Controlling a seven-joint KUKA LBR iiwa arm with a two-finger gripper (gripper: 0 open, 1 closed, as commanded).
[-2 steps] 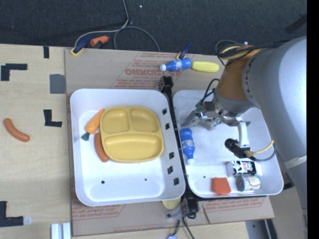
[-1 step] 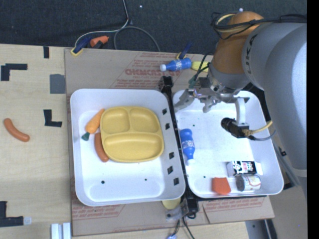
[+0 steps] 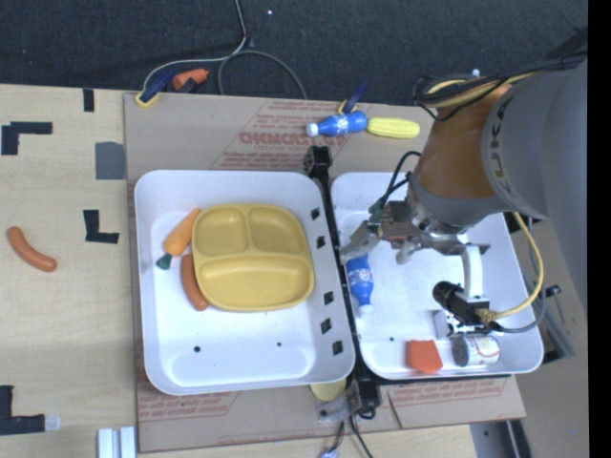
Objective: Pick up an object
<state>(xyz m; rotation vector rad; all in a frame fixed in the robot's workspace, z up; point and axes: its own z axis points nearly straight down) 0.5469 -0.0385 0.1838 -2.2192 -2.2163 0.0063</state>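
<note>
My gripper (image 3: 385, 245) hangs over the upper left part of the right bin (image 3: 511, 370), open, with nothing between its fingers. One grey fingertip (image 3: 355, 241) is just above a blue tube (image 3: 360, 284) that lies along the bin's left wall. An orange block (image 3: 423, 355) rests near the bin's front edge, with a small grey and white object (image 3: 474, 347) beside it on the right. The arm's orange band (image 3: 458, 160) and grey body cover the bin's far right part.
The left bin (image 3: 239, 365) holds a yellow divided plate (image 3: 253, 256), a carrot (image 3: 178, 235) and a sausage (image 3: 194, 286) at its left side. Outside the bins lie a blue bottle (image 3: 339, 125), a corn cob (image 3: 392, 128), and another sausage (image 3: 31, 249).
</note>
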